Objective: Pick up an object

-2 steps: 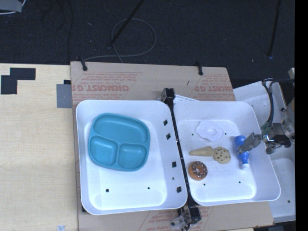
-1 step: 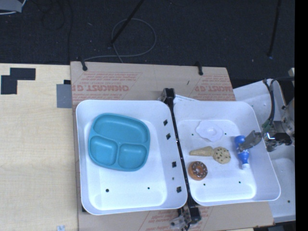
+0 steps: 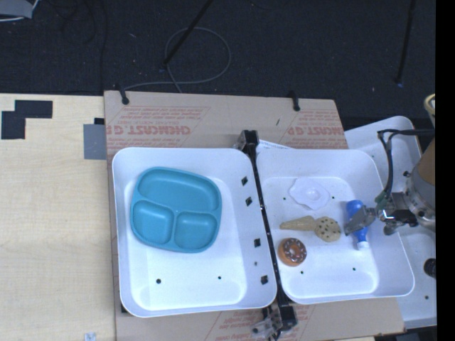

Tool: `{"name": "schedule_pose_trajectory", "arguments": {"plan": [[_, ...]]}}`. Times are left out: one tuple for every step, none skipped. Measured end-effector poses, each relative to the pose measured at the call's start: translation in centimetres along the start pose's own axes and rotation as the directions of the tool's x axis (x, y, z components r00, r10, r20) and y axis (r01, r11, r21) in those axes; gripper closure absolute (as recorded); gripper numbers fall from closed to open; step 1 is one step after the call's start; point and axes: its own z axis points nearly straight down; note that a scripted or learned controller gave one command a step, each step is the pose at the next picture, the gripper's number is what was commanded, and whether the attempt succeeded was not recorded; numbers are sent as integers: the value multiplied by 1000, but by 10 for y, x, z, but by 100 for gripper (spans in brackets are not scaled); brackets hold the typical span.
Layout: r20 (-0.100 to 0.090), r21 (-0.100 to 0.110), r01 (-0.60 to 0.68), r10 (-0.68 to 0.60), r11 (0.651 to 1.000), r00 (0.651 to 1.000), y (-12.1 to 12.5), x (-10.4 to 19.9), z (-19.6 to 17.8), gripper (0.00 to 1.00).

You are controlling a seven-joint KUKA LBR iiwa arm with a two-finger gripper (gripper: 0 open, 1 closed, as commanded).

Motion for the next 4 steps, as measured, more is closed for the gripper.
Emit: {"name": "schedule_pose_trajectory", "arguments": {"plan": [[-1, 1, 1, -1, 1000, 1000, -3, 10, 49, 0], [-1, 1, 0, 0, 1000, 1000, -2, 13, 113, 0], [0, -2, -6, 6, 1000, 1000, -2, 11, 100, 100], [4, -10, 1, -1, 1000, 1000, -4, 9, 38, 100]]}}
